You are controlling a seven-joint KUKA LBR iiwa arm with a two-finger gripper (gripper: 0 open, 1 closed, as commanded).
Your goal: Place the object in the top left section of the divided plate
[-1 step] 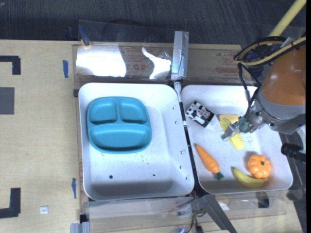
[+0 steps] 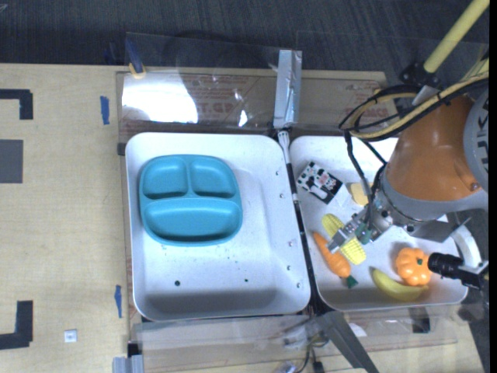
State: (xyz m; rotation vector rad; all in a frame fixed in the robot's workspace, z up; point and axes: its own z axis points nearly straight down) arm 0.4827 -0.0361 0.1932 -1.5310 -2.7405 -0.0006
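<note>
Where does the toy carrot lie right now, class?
In the camera view the toy carrot lies in the right bin, near its left wall, just left of the corn cob under the claw.

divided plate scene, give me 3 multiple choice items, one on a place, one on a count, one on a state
1. Which bin holds the blue divided plate?
A. left bin
B. right bin
C. neither

2. How many sections does the plate have?
A. two
B. three
C. five

3. What lies in the plate's top left section?
A. the carrot
B. the banana
C. nothing yet

Answers:
1 A: the plate sits in the left bin.
2 B: two small sections above one wide one.
3 C: the carrot, banana, corn and pumpkin all lie in the right bin, where the tool hovers.
</note>
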